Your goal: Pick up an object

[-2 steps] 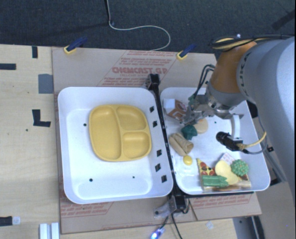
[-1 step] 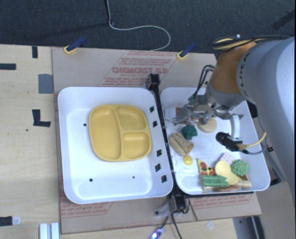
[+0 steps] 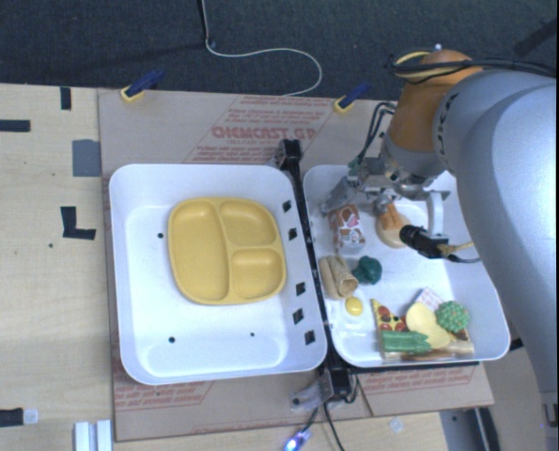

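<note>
1. The grey arm [image 3: 509, 186] enters from 3 o'clock, its orange band [image 3: 420, 120] at about 1 o'clock of the view.
2. The gripper [image 3: 359, 191] hangs over the upper part of the right bin [image 3: 486, 299], by the bin's 11 o'clock corner.
3. Whether it is open, closed or clamped on anything cannot be told.
4. Just below the gripper, at its 6 o'clock, stands a small red-and-white packet [image 3: 348, 228]; its label is too small to read.
5. At 3 o'clock of that packet lies a tan rounded object [image 3: 389, 225], near a black part of the wrist.
6. Lower, a beige ridged roll [image 3: 337, 274] touches a dark green ball-like toy [image 3: 369, 271].
7. A small yellow piece [image 3: 354, 305] lies at 6 o'clock of the roll.
8. At the bin's 5 o'clock corner, a cluster: a pizza slice toy [image 3: 386, 318], a yellow lump [image 3: 422, 322], a green bumpy toy [image 3: 453, 317] and a green flat piece [image 3: 406, 343].
9. The left bin [image 3: 138, 252] holds a yellow divided plate [image 3: 227, 250] with three compartments.
10. Under both bins lies cardboard [image 3: 251, 130] with red printing, seen upside down and too blurred to read.
</note>
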Robot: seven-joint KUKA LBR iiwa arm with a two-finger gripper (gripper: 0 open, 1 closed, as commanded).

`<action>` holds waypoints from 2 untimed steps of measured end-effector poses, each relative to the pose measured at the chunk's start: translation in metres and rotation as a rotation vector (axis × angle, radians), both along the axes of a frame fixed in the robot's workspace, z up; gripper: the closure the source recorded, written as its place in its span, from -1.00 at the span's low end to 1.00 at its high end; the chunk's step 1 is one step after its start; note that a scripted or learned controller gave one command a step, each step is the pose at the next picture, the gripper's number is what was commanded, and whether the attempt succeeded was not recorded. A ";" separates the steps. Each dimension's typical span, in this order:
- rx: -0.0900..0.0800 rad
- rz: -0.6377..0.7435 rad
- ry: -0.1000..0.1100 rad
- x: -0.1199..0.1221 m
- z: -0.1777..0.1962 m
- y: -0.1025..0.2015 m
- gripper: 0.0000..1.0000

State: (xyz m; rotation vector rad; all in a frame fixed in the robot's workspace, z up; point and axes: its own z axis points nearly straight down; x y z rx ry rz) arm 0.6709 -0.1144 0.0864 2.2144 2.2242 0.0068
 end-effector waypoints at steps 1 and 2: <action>0.000 0.001 0.000 0.000 0.011 0.001 1.00; 0.001 0.001 -0.001 -0.056 0.103 0.057 1.00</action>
